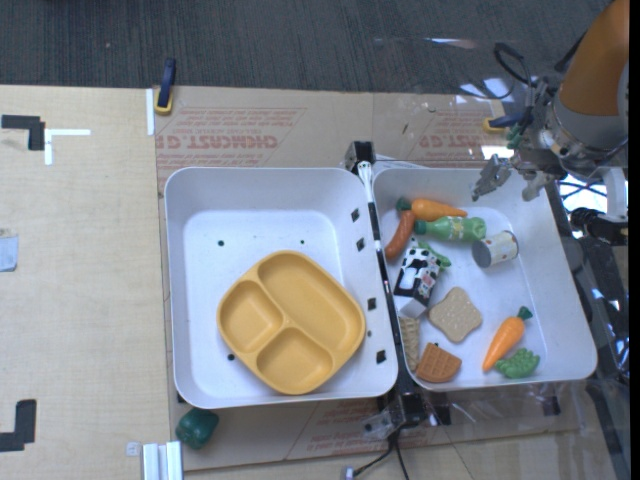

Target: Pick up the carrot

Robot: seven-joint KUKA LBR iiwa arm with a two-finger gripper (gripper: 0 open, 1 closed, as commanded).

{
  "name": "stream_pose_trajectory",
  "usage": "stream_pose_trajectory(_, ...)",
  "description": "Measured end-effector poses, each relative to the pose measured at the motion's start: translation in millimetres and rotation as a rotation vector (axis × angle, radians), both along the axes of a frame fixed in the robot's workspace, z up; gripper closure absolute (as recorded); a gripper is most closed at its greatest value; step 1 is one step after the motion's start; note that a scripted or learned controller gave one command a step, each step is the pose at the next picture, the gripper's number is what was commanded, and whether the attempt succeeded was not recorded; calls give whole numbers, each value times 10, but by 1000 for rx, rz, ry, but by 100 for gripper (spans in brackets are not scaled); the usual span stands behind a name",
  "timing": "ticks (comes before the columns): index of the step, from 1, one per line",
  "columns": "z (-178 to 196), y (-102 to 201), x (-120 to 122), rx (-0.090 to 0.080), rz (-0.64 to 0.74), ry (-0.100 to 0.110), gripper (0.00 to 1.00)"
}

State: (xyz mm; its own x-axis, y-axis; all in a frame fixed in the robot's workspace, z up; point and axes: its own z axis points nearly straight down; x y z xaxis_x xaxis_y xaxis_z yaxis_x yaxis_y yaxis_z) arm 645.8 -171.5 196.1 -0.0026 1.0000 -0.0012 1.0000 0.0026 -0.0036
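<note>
Where the gripper (508, 175) hovers, blurred, a carrot (505, 342) lies well apart.

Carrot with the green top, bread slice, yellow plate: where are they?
carrot (505, 341), camera view, middle of its orange body
bread slice (456, 315), camera view, its centre
yellow plate (290, 320), camera view, divider ridge

A smooth, matt finish is seen on the yellow three-compartment plastic plate (291, 320); the shallow white plastic bins (260, 193) are faintly glossy.
</note>
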Motion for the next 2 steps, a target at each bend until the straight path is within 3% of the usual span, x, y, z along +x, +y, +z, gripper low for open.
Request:
stream_pose_trajectory(1,-899,460,129,-1,-127,6,0)
stream_pose_trajectory(2,-966,689,105,-2,-469,26,0)
